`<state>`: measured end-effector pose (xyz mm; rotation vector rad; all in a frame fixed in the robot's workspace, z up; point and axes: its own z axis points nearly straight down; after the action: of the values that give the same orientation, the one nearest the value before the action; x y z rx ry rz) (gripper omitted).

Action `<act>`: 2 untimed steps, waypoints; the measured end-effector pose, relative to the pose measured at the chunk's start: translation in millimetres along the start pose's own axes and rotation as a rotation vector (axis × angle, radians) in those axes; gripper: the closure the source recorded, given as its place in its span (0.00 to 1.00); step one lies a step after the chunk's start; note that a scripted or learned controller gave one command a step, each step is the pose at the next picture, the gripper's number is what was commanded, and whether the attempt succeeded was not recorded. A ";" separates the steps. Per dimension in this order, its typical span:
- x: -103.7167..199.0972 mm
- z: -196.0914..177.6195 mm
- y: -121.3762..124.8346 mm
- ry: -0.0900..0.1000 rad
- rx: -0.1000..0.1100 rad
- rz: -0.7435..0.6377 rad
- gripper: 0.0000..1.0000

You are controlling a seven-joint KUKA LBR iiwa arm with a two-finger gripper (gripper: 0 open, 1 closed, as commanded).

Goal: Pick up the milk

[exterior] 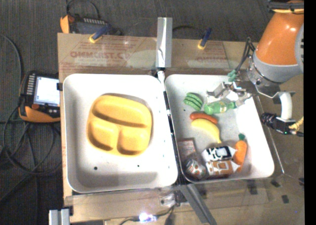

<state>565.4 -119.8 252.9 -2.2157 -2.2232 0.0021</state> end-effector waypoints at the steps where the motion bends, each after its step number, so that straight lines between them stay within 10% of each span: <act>1: 8.0 104.9 -76.7 0.001 0.003 0.182 0.00; 2: 3.8 128.0 -76.7 -0.004 -0.019 0.124 0.00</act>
<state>488.3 -116.1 125.1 -2.3613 -2.0931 -0.0148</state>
